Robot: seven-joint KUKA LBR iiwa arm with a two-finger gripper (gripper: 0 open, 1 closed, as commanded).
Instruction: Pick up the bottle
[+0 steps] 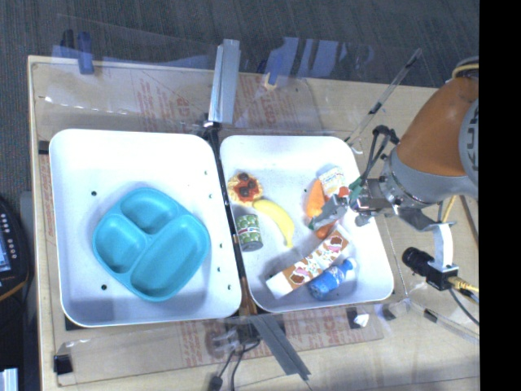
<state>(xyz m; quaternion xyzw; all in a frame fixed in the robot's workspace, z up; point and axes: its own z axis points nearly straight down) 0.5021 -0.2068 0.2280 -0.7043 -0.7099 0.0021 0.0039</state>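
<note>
The bottle point(332, 280) is small and blue. It lies on its side near the front right corner of the right bin point(277, 149), touching a long printed box point(309, 263). The gripper point(332, 211) reaches in from the right and hovers over the right half of that bin, above an orange toy point(314, 195). It sits behind the bottle, about a hand's width away, with the box between them. Nothing is visibly held in it.
The right bin also holds a yellow banana point(278, 219), a green can point(249, 230), a pizza slice toy point(244, 187) and a small white carton point(330, 177). In the left bin point(73, 161) lies a blue divided plate point(151, 243). The arm's orange-banded body point(440, 137) looms at right.
</note>
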